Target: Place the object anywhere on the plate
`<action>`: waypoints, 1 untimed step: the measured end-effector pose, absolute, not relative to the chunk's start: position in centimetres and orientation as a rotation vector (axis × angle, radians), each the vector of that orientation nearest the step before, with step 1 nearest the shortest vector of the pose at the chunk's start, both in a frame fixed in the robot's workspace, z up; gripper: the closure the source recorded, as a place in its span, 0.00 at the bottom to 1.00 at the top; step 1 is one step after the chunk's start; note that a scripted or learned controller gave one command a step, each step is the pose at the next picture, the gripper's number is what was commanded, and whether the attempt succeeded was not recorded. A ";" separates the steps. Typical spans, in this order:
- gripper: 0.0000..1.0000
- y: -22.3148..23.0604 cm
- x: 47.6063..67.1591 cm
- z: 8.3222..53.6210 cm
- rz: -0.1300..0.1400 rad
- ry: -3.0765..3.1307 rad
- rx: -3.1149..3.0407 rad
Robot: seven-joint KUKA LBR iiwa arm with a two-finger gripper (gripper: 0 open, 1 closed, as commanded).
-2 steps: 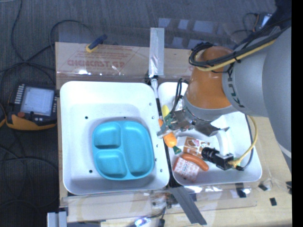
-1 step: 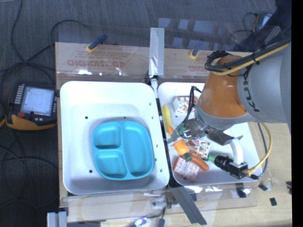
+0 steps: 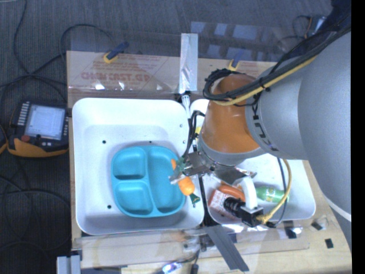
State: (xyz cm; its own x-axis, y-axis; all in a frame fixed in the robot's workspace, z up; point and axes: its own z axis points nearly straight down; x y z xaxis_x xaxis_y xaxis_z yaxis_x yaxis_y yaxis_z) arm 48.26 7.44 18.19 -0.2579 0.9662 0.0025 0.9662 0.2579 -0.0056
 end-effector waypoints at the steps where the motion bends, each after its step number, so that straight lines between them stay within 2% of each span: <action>1: 0.00 7.4 48.3 18.2 0.005 -2.487 -1.911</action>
